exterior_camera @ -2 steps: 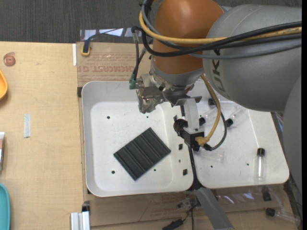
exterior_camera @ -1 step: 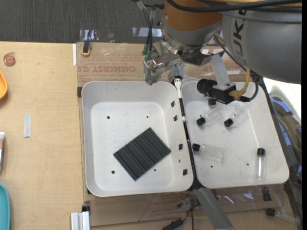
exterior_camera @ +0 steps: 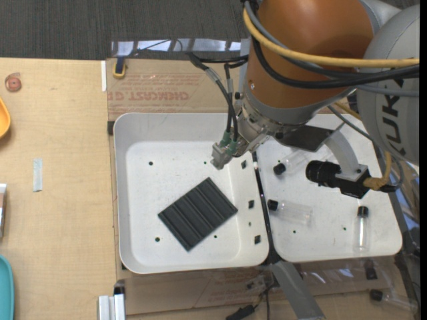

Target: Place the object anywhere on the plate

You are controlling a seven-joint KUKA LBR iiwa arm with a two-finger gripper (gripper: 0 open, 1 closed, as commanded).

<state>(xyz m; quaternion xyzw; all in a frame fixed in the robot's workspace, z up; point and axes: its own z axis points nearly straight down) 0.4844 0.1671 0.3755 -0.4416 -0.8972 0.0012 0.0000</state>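
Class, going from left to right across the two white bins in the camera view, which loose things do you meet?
dark ribbed plate → clear tube lying flat → clear vial with a black cap

The plate is dark grey with parallel ridges. The left bin and right bin are white. The surface is pale tan, the cardboard brown with red print.
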